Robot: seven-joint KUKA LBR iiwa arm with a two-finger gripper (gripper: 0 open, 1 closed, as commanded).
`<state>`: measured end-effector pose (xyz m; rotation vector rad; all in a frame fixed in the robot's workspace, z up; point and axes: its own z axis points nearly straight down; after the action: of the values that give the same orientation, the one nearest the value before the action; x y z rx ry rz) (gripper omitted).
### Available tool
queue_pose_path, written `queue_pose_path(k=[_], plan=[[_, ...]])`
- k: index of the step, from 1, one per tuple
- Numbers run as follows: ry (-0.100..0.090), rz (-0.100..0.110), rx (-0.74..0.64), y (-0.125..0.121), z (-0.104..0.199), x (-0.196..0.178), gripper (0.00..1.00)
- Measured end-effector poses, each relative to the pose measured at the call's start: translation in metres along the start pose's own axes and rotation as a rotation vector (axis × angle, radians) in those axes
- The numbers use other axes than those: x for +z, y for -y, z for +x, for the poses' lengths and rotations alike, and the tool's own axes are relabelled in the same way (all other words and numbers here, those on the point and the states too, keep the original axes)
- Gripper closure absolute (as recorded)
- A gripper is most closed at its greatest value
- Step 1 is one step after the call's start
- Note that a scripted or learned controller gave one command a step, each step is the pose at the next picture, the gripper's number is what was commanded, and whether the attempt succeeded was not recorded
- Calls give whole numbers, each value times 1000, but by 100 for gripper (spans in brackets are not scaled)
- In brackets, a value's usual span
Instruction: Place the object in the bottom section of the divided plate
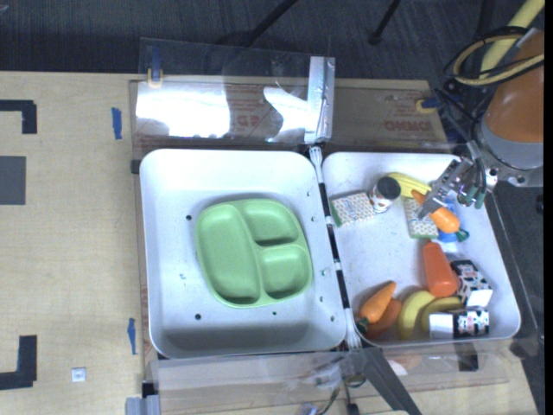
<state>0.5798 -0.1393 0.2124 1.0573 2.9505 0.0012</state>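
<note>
A green divided plate (226,251) lies in the left bin (164,232), with one large section on its left and two smaller ones on its right. My gripper (435,202) hangs over the upper right part of the right bin (371,249). It is right beside a small orange piece (446,220) with a blue bit under it. Whether that piece is gripped is not clear from this angle. The plate has nothing on it.
The right bin holds a yellow banana-like toy (408,182), a small dark-topped cup (384,192), two patterned squares (352,207), a red-orange block (438,269), a carrot (377,302), a second banana (428,308) and black-and-white cans (471,322). A clear panel (233,102) stands behind the left bin.
</note>
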Motion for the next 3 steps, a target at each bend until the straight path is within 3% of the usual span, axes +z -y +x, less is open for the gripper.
queue_pose_path(k=[1, 2, 3], plan=[[-2, -1, -275, -73, 53, -12, 100], [-7, 1, -405, -118, 99, 27, 100], [-4, -1, -271, -107, 91, 22, 100]])
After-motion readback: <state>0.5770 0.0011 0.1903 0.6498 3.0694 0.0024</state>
